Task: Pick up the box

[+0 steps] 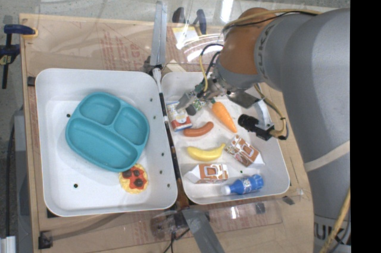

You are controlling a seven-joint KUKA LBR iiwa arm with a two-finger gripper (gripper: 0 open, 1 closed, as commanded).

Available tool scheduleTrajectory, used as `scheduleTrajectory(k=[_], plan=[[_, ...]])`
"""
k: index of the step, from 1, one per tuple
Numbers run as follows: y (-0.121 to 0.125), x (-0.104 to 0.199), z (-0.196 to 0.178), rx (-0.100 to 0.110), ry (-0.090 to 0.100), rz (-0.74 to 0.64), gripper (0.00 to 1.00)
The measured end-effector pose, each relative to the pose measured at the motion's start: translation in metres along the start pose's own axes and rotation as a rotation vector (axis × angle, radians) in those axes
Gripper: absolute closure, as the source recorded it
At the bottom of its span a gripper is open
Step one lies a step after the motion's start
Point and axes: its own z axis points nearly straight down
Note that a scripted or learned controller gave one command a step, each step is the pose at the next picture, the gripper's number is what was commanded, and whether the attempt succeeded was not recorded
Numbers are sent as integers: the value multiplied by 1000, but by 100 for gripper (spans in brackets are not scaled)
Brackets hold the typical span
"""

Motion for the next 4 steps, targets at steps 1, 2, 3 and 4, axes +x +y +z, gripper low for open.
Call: scheduleTrajectory(k=[1,2,3,4], plan=[[11,-1,5,-7,0,48,0],[22,-2,7,-8,0,18,0],[0,6,14,9,9,21,0],[-46,8,12,3,9,-191,0]])
